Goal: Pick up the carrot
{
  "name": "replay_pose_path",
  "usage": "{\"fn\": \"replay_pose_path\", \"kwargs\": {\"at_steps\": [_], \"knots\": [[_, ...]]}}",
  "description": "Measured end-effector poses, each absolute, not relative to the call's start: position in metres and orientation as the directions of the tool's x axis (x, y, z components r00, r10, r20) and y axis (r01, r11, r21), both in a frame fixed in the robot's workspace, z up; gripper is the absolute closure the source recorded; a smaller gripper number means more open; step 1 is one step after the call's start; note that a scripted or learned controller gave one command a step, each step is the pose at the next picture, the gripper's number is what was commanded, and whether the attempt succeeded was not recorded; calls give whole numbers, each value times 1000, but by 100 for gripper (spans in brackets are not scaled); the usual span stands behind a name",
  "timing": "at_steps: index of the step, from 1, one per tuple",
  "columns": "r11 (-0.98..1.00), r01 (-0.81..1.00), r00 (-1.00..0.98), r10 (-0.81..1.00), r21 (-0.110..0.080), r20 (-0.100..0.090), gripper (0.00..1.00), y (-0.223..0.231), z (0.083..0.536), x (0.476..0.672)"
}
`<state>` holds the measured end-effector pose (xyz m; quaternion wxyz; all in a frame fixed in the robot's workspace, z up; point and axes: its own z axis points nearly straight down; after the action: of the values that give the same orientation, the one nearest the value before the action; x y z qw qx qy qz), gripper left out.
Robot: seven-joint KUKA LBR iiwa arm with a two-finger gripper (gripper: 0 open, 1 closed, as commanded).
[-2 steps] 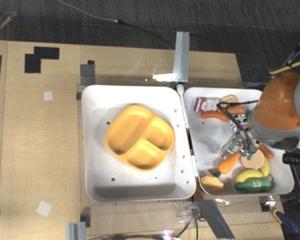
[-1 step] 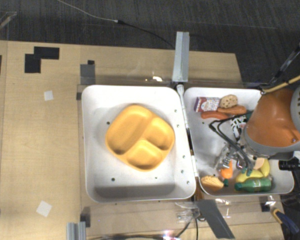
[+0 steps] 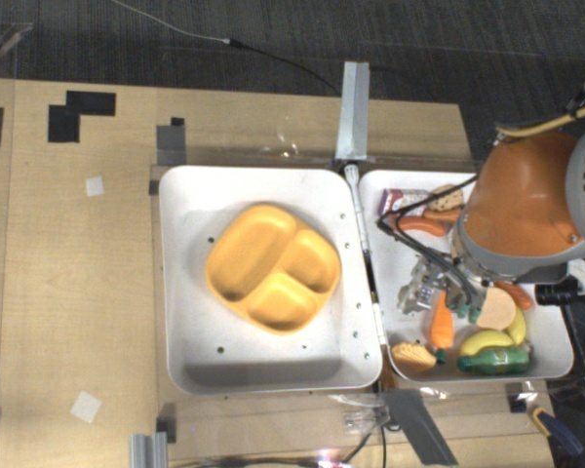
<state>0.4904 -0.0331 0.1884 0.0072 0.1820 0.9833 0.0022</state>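
Two white bins lie below me, and I am over the right bin (image 3: pixel 565 359), where the carrot (image 3: pixel 441 326) stands among toy foods, beside a banana (image 3: pixel 492 340). My gripper (image 3: pixel 439 289) hangs just above the carrot's upper end; whether my fingers are spread or pressed I cannot tell. I judge this the approach. Next comes a short descent to straddle the carrot, then a squeeze. My arm reaches in from the right, wrist bent steeply downward.
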Motion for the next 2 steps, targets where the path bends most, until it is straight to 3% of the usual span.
{"fn": "replay_pose_path", "kwargs": {"at_steps": [1,2], "knots": [[987,163,-987,163,3,-7,100,21,185,488],[954,298,-954,298,2,-9,100,-47,219,515]]}}
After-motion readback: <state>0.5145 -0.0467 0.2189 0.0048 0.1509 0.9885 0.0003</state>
